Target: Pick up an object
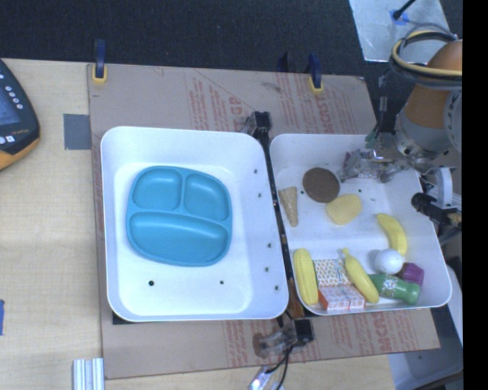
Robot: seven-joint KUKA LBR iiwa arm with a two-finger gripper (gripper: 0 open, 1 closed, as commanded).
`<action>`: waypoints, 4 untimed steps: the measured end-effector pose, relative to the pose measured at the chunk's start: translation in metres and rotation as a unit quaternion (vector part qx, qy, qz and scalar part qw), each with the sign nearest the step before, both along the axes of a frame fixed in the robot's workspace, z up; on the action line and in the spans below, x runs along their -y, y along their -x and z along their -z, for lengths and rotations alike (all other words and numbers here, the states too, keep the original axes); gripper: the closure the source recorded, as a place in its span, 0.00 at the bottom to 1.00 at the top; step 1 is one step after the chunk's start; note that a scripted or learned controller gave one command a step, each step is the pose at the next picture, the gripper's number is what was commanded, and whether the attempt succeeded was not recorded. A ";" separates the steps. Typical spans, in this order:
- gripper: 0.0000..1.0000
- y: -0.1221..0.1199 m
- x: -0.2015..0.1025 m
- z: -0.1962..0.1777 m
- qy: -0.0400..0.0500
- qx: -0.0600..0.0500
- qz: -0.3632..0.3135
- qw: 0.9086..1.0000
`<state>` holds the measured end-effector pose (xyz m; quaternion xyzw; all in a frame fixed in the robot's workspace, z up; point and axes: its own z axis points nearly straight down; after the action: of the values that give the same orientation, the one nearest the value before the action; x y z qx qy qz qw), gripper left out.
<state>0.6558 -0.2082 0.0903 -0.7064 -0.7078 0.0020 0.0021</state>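
The right bin (439,250) holds several toy foods. A brown round disc (320,184) lies near its back, with a pale yellow lump (344,210) just in front and a tan wedge (289,205) to the left. My gripper (366,167) hangs low over the bin's back part, just right of the brown disc. It is open, with bare white bin floor between its fingers. A yellow banana (393,232), a white ball (385,260) and a green bottle with a purple cap (398,287) lie at the front right.
The left bin (114,218) holds a blue divided plate (179,215). A yellow corn cob (305,275), a patterned box (332,273) and a second yellow piece (359,276) crowd the right bin's front. A tablet (4,108) lies at the far left.
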 end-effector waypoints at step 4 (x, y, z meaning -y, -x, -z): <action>1.00 0.064 -0.071 -0.112 0.000 0.008 -0.006 1.000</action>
<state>0.5915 -0.1373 0.2027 -0.7023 -0.7119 -0.0036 -0.0039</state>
